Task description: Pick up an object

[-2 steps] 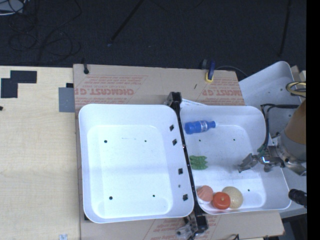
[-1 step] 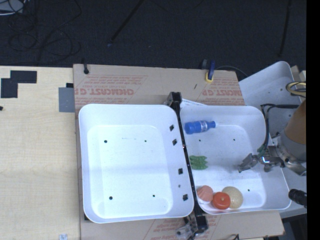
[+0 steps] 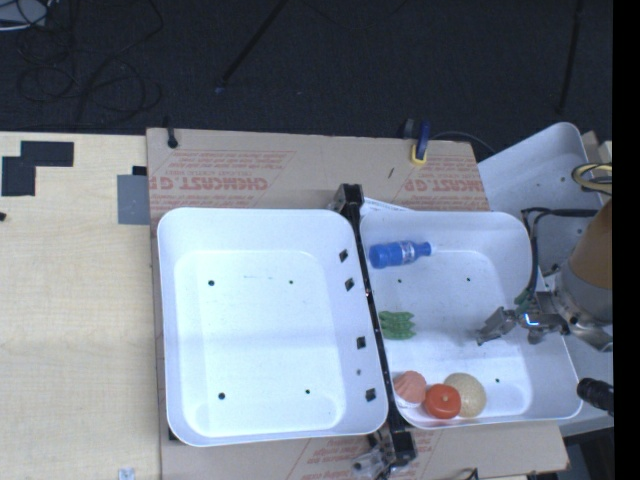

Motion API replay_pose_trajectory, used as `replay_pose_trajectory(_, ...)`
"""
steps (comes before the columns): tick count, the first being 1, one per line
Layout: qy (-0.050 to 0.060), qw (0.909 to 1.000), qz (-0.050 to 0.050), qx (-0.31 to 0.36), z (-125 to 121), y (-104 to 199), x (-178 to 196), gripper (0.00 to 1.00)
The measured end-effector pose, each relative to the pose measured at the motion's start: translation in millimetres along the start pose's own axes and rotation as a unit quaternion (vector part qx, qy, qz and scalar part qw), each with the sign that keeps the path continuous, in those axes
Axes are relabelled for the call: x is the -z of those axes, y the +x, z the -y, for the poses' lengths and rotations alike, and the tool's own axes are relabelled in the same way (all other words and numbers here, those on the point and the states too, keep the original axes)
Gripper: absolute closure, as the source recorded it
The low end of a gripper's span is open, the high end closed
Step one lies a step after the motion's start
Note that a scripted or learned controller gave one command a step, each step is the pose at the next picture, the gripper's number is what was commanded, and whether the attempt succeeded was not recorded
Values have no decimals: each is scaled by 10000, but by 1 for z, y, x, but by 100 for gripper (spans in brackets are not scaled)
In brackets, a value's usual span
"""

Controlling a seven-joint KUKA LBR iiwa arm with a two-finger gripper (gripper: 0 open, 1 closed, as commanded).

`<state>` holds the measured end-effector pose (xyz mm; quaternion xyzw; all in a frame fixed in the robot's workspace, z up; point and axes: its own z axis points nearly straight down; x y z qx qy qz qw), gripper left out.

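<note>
step: approach, nothing gripped | end effector (image 3: 503,325): fingers apart, right of green object (image 3: 396,324) in right bin (image 3: 500,230) | next: descend on one object, close

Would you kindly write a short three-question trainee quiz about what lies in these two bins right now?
1. True or false: the blue bottle lies on its side in the right bin.
2. Which item lies nearest the divider? A) green object B) red round object C) cream round object
3. Fill in: the gripper is over the ____ bin.

Key: 1 true; 2 A; 3 right.
</note>
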<state>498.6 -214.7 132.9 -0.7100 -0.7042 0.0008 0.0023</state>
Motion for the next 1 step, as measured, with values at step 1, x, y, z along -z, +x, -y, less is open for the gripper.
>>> replay_pose_trajectory(1, 0, 10000, 0, 0, 0, 0, 0, 0)
